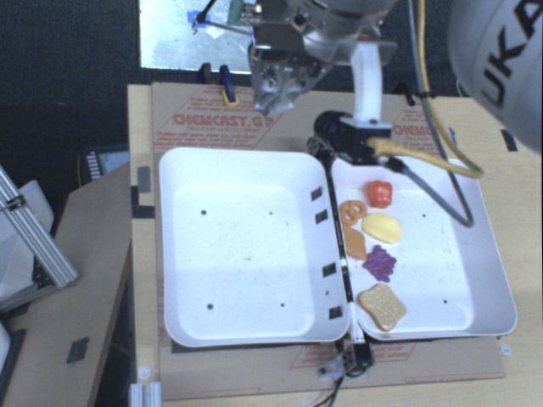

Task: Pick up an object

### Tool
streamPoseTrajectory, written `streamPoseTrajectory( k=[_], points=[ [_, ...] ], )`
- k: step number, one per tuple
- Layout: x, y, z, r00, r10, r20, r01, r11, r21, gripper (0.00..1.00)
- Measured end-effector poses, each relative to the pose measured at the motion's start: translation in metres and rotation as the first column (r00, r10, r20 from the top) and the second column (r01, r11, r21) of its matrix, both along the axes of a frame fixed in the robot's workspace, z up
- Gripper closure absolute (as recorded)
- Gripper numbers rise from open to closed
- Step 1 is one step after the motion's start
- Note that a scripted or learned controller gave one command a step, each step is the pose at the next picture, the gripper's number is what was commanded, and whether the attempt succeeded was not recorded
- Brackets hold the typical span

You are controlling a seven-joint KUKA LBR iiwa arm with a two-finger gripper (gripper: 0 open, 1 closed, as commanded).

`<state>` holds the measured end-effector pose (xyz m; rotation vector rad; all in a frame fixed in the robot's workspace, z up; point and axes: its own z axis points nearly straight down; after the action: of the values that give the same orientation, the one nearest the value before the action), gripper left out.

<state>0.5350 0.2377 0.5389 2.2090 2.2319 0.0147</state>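
Nothing is being carried yet: the gripper (pixel 276 100) is hovering, jaws' state untellable, while the toy food (pixel 375 244) is lying well below-right of them.

Dark blue floor (pixel 59 49) surrounds the light wooden counter (pixel 140 125); a shiny metal sheet (pixel 182 19) lies beyond its far edge.

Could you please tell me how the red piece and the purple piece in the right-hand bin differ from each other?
The red piece is glossy and rounded, while the purple piece looks bumpy, like a bunch of grapes. The red piece lies near the bin's far end, the purple piece nearer its middle, with a yellow piece between them. The red piece looks slightly smaller. Both rest on the floor of the right bin, close to its left wall, apart from each other.
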Motion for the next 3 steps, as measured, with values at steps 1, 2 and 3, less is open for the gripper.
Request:
streamPoseTrajectory(
  k=[1,2,3],
  points=[
    [0.001,-0.003,-0.004,1.000,-0.006,-0.006,0.006,1.000,-0.004,0.00],
    [0.001,-0.003,0.008,1.000,-0.002,-0.003,0.002,1.000,-0.003,1.00],
    [0.001,-0.003,0.007,1.000,-0.001,-0.004,0.001,1.000,-0.003,0.00]
  ],
)
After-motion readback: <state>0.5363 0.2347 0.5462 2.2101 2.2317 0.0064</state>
